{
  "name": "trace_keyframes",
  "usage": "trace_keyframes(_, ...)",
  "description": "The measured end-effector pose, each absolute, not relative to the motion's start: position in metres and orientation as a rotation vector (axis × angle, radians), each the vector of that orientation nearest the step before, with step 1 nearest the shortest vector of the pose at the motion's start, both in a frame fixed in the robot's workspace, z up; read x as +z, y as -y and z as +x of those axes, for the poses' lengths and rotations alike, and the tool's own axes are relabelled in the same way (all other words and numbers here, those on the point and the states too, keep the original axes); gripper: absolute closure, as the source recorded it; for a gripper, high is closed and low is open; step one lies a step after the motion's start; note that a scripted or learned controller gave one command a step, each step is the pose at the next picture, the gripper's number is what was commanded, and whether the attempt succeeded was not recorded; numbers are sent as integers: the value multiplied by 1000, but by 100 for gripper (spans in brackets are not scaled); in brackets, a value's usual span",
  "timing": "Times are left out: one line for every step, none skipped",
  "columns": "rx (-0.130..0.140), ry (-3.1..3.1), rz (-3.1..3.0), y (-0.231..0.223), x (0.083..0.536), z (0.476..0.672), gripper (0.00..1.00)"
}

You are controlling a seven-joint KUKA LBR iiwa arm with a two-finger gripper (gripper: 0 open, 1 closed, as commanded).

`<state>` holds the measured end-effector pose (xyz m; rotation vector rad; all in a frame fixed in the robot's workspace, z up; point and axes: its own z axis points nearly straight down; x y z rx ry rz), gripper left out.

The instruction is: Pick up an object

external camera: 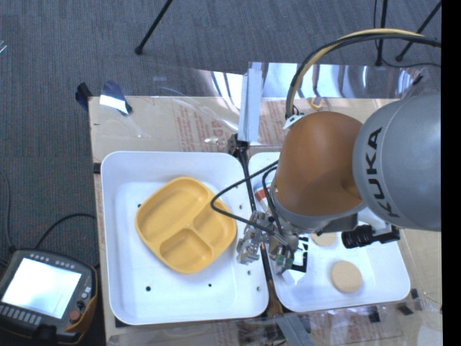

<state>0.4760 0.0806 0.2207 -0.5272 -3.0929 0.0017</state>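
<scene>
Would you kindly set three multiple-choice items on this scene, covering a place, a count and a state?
1. Where does the yellow tray lie?
A. left bin
B. right bin
C. on the floor

2. How many compartments does the tray have?
A. one
B. three
C. six

3. Where is the gripper?
A. high above the bench, far from the bins
B. low over the divide between the bins
C. resting on the tan disc

Answers: 1 A, it sits on the left bin floor. 2 B, ridges split it into three. 3 B, it hangs at the bins' shared edge, apart from the tan disc in the right bin.
</scene>
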Motion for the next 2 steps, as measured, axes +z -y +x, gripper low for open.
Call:
trace_keyframes(3,3092,-522,-81,229,477,100)
trace_keyframes(4,3091,-517,-81,238,477,100)
